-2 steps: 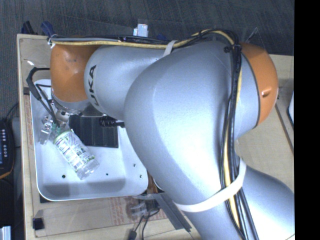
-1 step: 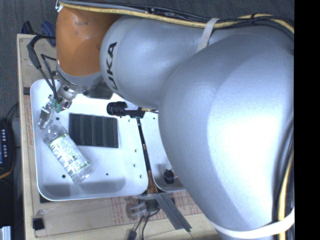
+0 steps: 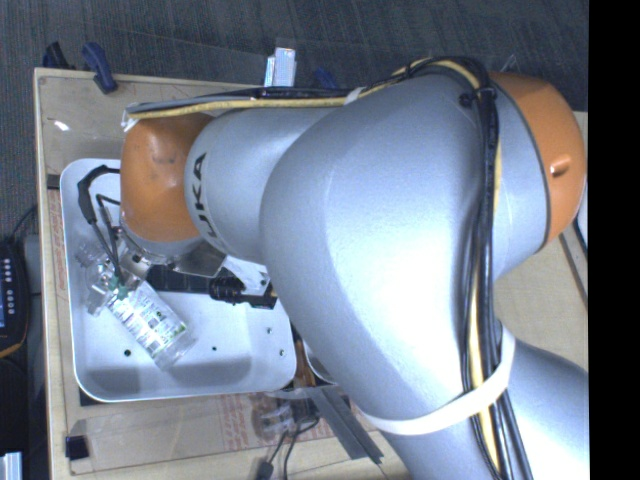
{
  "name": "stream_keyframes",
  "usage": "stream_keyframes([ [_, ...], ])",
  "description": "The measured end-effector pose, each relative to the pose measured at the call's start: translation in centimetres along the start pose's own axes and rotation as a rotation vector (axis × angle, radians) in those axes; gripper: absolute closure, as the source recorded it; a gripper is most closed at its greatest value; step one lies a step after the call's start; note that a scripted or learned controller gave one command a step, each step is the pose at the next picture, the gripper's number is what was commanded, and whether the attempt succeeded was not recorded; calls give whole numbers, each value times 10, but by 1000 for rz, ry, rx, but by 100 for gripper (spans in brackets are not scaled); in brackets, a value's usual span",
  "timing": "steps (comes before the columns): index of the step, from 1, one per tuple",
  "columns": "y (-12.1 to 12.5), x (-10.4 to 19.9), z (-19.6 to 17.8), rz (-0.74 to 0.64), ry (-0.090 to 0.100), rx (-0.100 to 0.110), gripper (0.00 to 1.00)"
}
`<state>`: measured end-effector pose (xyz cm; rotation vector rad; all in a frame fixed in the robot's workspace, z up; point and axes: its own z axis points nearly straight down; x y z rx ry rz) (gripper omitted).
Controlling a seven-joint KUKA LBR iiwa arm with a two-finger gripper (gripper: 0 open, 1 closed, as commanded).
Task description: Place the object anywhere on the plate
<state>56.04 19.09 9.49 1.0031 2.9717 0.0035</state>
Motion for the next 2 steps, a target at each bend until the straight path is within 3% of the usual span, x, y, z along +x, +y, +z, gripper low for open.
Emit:
stream_keyframes([
  [1,-77,-21,-2,143,10,3,0],
  [2,-75,-20,-12,136,12,3,100],
])
